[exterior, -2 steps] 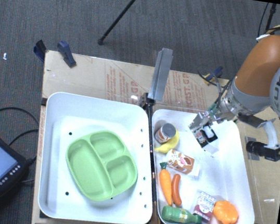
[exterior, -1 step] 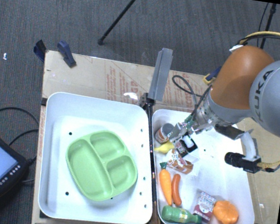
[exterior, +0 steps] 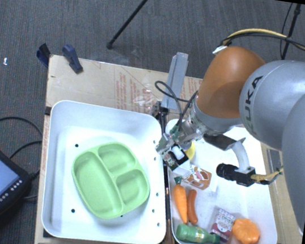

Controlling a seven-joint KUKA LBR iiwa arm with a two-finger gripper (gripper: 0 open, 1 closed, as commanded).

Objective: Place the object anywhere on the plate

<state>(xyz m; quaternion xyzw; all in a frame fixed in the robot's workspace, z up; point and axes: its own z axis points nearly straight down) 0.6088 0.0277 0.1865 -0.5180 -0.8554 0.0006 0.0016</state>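
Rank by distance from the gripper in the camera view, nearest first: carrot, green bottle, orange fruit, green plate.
From the gripper:
1. Carrot, right bin, just below the gripper.
2. Green plate, left bin, its near rim down-left of the gripper.
3. Green bottle, right bin's front edge.
4. Orange fruit, right bin's front right corner.
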